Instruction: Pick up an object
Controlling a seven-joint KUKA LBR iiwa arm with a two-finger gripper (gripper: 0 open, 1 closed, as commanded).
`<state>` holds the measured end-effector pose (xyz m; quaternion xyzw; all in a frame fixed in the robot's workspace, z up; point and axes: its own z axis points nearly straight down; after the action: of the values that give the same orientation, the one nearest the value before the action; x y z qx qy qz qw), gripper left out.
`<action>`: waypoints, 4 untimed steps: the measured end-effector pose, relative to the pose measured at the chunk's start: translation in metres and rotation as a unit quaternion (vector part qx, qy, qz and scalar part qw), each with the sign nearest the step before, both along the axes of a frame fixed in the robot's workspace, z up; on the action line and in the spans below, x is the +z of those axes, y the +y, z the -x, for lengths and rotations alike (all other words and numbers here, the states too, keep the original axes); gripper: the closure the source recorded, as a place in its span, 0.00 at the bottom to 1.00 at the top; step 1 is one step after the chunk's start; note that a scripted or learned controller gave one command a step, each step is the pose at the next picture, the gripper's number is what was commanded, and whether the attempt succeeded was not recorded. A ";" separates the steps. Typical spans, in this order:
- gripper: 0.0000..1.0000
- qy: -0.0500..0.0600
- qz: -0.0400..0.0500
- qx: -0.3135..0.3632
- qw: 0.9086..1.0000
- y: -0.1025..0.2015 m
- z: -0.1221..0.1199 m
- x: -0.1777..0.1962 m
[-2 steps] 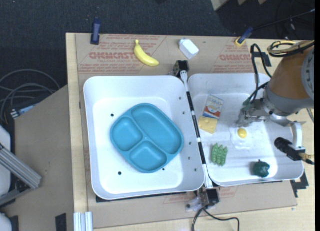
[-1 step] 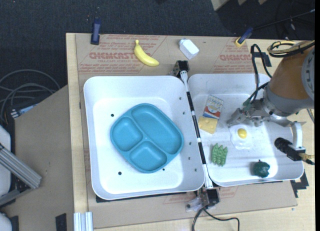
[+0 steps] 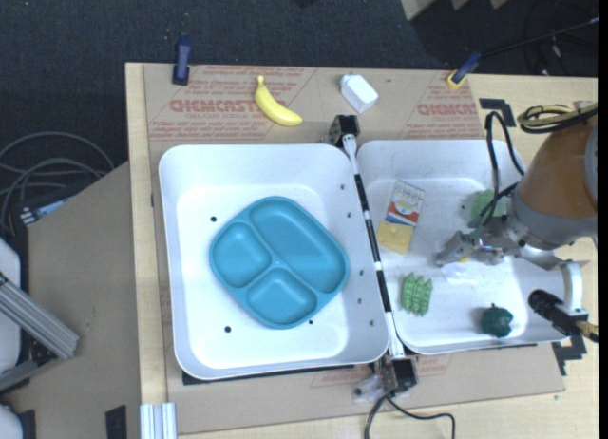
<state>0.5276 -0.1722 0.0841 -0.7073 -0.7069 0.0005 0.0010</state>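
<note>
My gripper [image 3: 467, 249] hangs low over the middle of the right bin [image 3: 446, 163], reaching in from the right on the grey and orange arm [image 3: 560, 190]. A yellow and white packet [image 3: 403, 216] lies to its left. A bumpy green piece [image 3: 416, 293] rests below it, near the bin's left wall. A dark green round object [image 3: 495, 320] sits at the front right of the bin. A light green item [image 3: 481, 206] lies just behind the gripper, partly hidden by the wrist. Nothing visible sits in the gripper.
The left bin [image 3: 190, 181] holds a blue divided plate [image 3: 276, 260]. Behind the bins on the board lie a banana [image 3: 275, 104], a small white block [image 3: 359, 93] and a blue clip [image 3: 181, 59]. Black cables [image 3: 496, 147] run along the arm.
</note>
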 end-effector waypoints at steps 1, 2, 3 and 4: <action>0.00 0.000 0.000 -0.001 1.000 -0.040 0.049 0.000; 0.00 -0.002 0.000 0.001 1.000 -0.009 -0.040 0.007; 1.00 -0.003 0.001 0.001 1.000 -0.010 -0.040 0.016; 1.00 -0.003 0.002 0.000 1.000 -0.053 -0.021 0.109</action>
<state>0.5484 -0.2248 0.1932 -0.7071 -0.7072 -0.0001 -0.0020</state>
